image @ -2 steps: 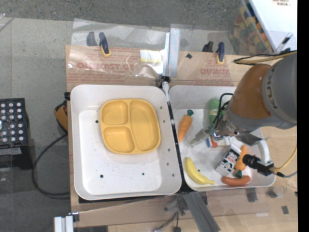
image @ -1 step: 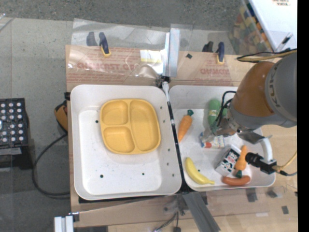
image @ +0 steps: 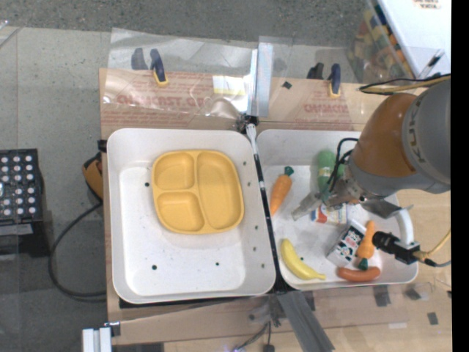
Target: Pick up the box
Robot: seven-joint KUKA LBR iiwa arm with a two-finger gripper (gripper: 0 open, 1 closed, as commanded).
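Gripper low in right bin, opening hidden — cannot tell, box nearby, apart

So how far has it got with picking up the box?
Not lifted yet. The box lies flat on the right bin floor, between the banana and a small carrot. The tool is low in that bin, up and left of the box, near the big carrot. Reaching, gripping and lifting remain.

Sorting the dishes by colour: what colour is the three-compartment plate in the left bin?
Plain yellow; the divided plate shows best in the camera view.
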